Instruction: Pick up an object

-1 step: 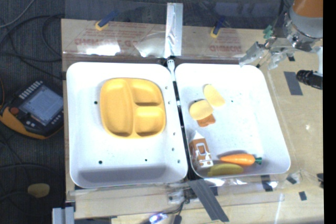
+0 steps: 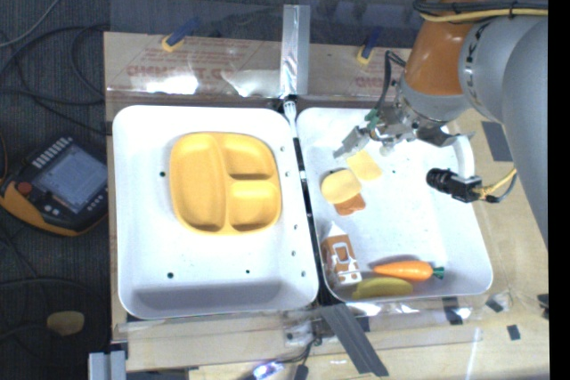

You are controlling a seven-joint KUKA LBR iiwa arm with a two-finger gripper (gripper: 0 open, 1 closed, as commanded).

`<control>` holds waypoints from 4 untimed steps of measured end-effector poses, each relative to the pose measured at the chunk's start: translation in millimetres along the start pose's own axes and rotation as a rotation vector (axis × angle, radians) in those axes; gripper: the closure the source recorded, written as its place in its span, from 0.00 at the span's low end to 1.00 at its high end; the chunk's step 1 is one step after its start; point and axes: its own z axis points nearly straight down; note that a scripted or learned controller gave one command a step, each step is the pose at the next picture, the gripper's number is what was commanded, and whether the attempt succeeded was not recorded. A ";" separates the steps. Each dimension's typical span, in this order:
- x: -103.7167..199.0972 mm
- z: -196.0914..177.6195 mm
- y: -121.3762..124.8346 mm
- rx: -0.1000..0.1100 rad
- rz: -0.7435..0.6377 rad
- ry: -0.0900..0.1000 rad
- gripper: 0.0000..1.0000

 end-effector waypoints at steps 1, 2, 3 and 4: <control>34.5 -35.9 -23.2 0.000 -0.001 0.001 0.00; 26.6 -35.7 42.5 0.000 0.103 -0.001 0.00; 26.5 -35.8 42.5 0.000 0.104 -0.002 0.00; -3.2 33.6 -12.1 0.000 -0.157 -0.002 0.00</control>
